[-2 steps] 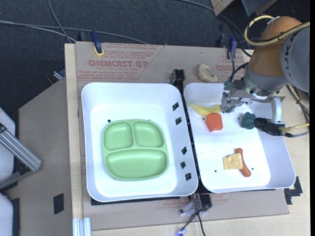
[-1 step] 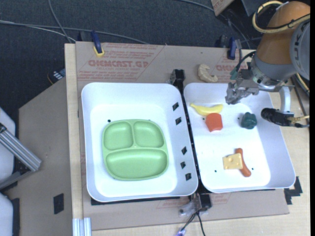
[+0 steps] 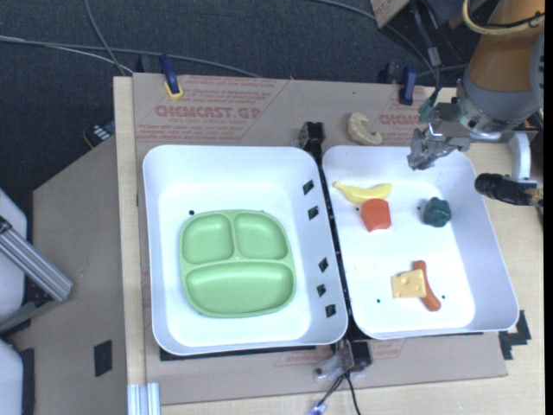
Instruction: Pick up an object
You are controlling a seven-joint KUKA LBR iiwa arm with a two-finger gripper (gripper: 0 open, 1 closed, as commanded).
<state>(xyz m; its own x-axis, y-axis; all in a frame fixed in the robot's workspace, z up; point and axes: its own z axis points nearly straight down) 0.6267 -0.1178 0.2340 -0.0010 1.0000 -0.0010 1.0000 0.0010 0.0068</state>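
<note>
The desk (image 3: 216, 366) carries 2 white bins: the left bin (image 3: 164, 232) holds a green divided tray (image 3: 236, 262), and the right bin (image 3: 484, 258) holds my candidates, a yellow banana (image 3: 363, 190) touching a red block (image 3: 376, 215), a teal lump (image 3: 435, 212), and a yellow wedge (image 3: 407, 284) against an orange piece (image 3: 425, 288). My pincer (image 3: 427, 152) hangs over the right bin's far edge, gripping nothing; I cannot tell its opening. I judge this the approach step: next I must pick 1 object, likely the teal lump standing apart, centre over it and descend.

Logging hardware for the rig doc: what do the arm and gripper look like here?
The arm is a rounded grey body with a broad orange band above the wrist and a yellowish cable looped at its top. The gripper is small, grey metal, on a pale mount.
</note>
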